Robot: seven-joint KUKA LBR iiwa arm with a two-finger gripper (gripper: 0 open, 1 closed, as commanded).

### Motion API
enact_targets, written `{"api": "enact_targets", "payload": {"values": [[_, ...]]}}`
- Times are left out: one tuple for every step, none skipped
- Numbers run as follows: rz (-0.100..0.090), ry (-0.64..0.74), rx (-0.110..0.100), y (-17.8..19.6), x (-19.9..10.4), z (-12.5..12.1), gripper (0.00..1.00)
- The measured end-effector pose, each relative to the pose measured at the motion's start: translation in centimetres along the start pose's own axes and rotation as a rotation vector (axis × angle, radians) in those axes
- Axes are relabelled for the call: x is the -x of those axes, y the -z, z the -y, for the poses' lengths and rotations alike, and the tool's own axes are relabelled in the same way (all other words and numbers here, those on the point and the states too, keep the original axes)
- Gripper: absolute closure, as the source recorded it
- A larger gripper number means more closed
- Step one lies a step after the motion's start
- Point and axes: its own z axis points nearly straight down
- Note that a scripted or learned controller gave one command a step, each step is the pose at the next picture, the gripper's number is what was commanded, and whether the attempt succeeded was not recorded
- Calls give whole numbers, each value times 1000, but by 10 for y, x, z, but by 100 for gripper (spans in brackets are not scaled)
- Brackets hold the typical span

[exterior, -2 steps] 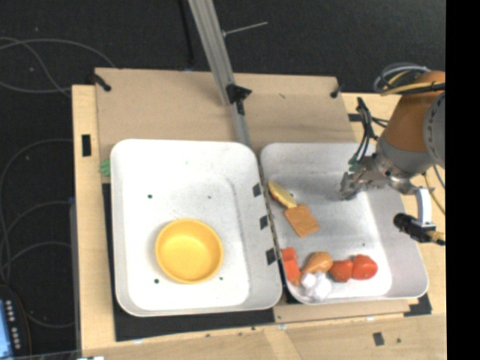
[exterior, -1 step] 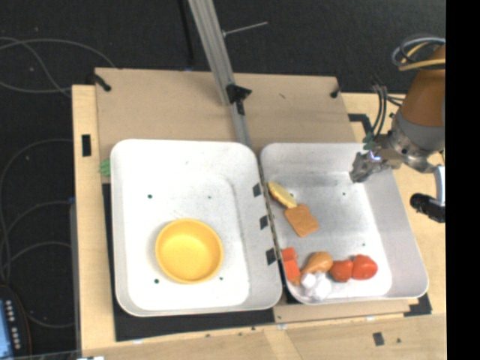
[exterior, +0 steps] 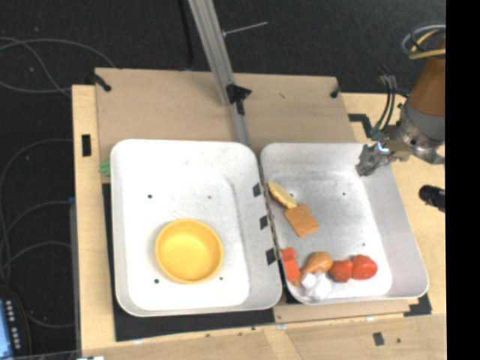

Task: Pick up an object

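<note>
Well apart, gripper [exterior: 369, 160], tan block [exterior: 301, 220]

Bowl [exterior: 189, 250] in left bin [exterior: 135, 163]

Tan bench [exterior: 172, 107] on dark floor [exterior: 90, 21]

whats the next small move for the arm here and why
Probably move the gripper from the right bin's upper right corner toward the near-left, over the tan square piece. It lies flat and apart from the crowded red, orange and white items along the bin's near edge.
</note>
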Motion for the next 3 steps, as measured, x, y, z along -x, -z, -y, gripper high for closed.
{"api": "enact_targets", "payload": {"values": [[1,2,-4,-3,-42,15,100],[-1,3,-5,-6,-90,23,100],[-2,4,-5,5,-135,45,100]]}}
